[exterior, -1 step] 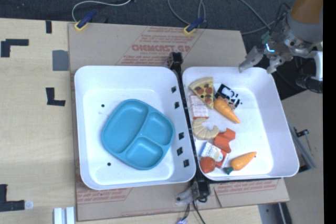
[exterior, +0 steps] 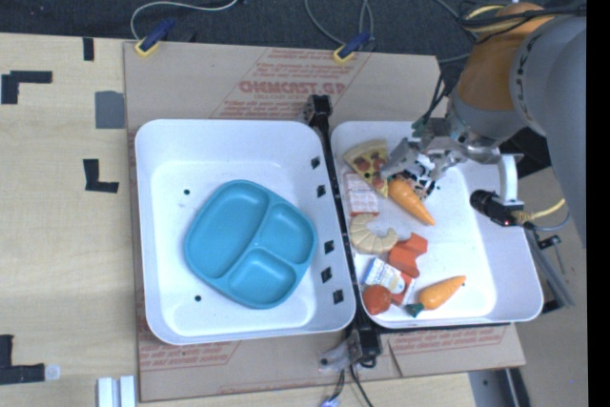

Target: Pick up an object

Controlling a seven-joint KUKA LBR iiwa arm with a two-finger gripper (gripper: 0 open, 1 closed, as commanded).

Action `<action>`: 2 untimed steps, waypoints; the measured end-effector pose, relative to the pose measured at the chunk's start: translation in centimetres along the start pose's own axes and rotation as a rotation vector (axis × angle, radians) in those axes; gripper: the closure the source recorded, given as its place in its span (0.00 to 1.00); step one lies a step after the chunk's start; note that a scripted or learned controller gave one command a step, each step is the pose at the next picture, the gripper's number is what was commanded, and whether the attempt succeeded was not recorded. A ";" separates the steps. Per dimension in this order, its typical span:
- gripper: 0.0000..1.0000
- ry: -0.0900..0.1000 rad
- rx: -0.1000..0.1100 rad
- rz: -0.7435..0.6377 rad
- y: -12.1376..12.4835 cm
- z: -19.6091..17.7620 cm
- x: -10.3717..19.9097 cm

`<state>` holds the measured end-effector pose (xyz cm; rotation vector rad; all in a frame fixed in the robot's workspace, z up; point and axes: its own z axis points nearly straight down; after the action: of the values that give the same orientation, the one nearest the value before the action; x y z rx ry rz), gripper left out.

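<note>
My gripper (exterior: 412, 172) hangs low in the right bin (exterior: 496, 253), at its back middle. Its tip is right above the upper end of an orange toy carrot (exterior: 412, 202) that lies slanted in the bin. Whether it touches the carrot is unclear. A pizza slice (exterior: 366, 156) lies just left of the gripper. Below that are a pink wrapped snack (exterior: 360, 196), a croissant (exterior: 373, 235), a red piece (exterior: 411, 253), a small carton (exterior: 385, 277), a red tomato-like piece (exterior: 376, 300) and a second carrot (exterior: 440, 292).
The left bin (exterior: 167, 157) holds a blue divided plate (exterior: 250, 243). The divider between the bins (exterior: 334, 205) runs just left of the toys. The arm's grey and orange body (exterior: 510, 81) reaches over the right bin's back right corner. Cables (exterior: 381, 5) lie behind the bins.
</note>
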<state>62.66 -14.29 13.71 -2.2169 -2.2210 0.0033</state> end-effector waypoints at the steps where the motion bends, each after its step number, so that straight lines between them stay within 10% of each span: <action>1: 0.00 -0.009 -0.032 -0.002 4.0 2.8 2.8; 2: 0.00 -0.009 -0.033 -0.002 3.8 3.0 3.2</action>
<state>66.47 -11.10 10.73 -2.2352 -2.2438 -0.0236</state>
